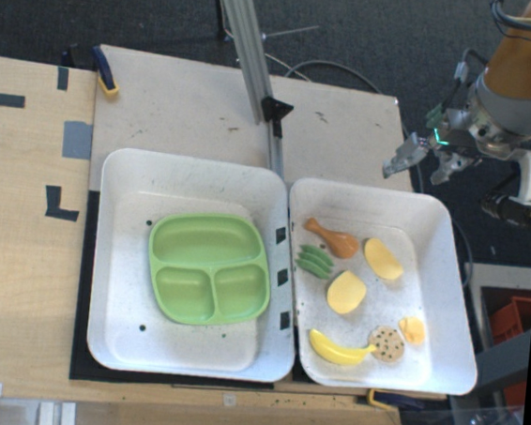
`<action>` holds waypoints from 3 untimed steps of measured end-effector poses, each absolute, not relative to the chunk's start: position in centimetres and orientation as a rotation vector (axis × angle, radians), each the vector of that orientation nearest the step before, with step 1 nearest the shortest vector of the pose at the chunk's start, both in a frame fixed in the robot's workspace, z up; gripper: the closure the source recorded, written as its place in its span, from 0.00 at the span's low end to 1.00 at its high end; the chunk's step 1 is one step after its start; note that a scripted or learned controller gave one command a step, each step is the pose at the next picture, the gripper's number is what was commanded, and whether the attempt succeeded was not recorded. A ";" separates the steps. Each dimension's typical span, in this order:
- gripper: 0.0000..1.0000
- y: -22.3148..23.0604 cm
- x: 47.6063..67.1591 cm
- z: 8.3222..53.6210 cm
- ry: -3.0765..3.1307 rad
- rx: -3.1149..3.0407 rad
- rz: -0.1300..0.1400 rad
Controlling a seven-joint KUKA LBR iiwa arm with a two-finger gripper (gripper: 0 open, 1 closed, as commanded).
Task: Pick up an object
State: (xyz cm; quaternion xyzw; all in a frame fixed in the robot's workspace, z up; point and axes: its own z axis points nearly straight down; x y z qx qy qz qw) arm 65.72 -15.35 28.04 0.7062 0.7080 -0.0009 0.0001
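Nothing lifted yet, with gripper spread apart and bare at one o'clock beyond right bin, descent and grasp remaining

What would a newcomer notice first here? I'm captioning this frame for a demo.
The bright green divided plate in the left bin stands out first. Next come the toy foods in the right bin, among them a banana and a drumstick. The end effector hovers beyond that bin's far right corner.
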 end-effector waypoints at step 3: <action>0.00 -17.2 65.1 9.6 2.227 2.224 -0.009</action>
